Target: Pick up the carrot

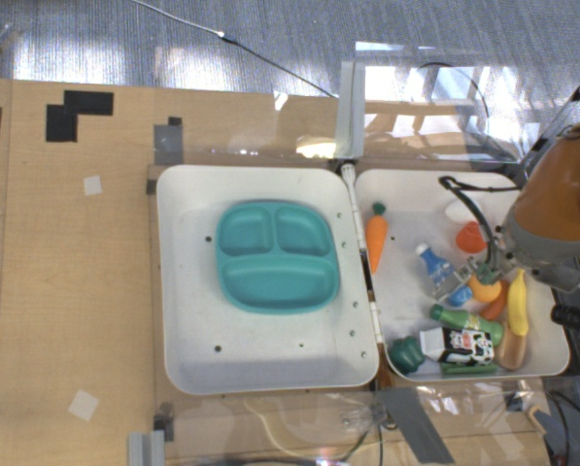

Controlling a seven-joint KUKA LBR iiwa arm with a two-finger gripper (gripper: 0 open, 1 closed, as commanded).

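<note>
The carrot [376, 238] lies in the right bin [406, 289], tight against the divider that separates it from the left bin [187, 260], green top pointing away from the camera and tip toward it. It sits apart from the other things, with bare bin floor to its right.

The arm [562, 202] reaches in over the right side of that bin, well away from the carrot. Its pincer [491, 265] is down among a cluster of toys: an orange fruit [485, 289], a banana [516, 304], a blue bottle [433, 265] and a red piece [470, 236]. Whether the pincer is open or closed cannot be told from here, and nothing can be seen held in it.

The main risk is that the pincer closes on one of those neighbours instead of the carrot, since several share its orange colour. A second risk lies at the carrot itself: so close to the wall, one finger may strike the rim or find no room beside it, so the carrot could roll or slip free. Dragging across the clutter could also scatter toys toward it.

The teal plate [275, 255] in the left bin is out of the way.
</note>
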